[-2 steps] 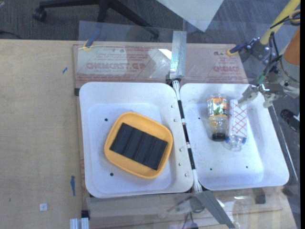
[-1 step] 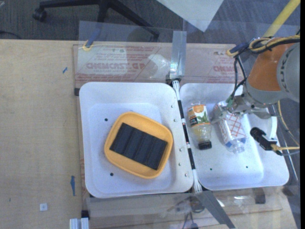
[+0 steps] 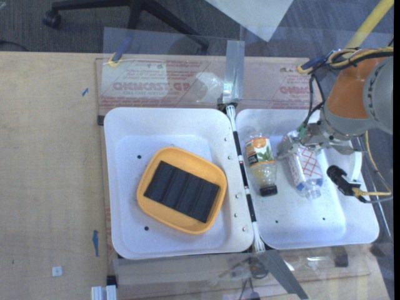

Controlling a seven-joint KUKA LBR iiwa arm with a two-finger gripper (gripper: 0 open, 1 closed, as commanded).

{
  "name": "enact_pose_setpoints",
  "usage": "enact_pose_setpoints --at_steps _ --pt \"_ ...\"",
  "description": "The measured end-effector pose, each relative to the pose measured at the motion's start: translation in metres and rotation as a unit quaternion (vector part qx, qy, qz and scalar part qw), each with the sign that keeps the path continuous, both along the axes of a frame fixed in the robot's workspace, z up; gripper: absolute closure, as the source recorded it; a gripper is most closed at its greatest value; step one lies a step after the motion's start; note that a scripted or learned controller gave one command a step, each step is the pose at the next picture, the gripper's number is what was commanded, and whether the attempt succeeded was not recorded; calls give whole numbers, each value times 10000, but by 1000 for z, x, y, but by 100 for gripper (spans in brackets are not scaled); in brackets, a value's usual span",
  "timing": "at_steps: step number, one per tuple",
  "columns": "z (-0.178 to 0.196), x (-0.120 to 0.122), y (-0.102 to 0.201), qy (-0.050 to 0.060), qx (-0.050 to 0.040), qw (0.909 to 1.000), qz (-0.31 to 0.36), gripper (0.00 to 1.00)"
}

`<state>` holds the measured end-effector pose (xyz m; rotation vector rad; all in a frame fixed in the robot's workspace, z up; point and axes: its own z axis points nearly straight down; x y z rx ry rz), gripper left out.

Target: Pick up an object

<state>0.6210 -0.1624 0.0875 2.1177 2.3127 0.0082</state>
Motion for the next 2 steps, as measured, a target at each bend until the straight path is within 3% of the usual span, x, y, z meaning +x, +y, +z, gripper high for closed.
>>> enact_pose_setpoints --at_steps 1,2 --pt "6 1 0 7 1 10000 10 100" --pt "97 18 93 37 -2 9988 481 100"
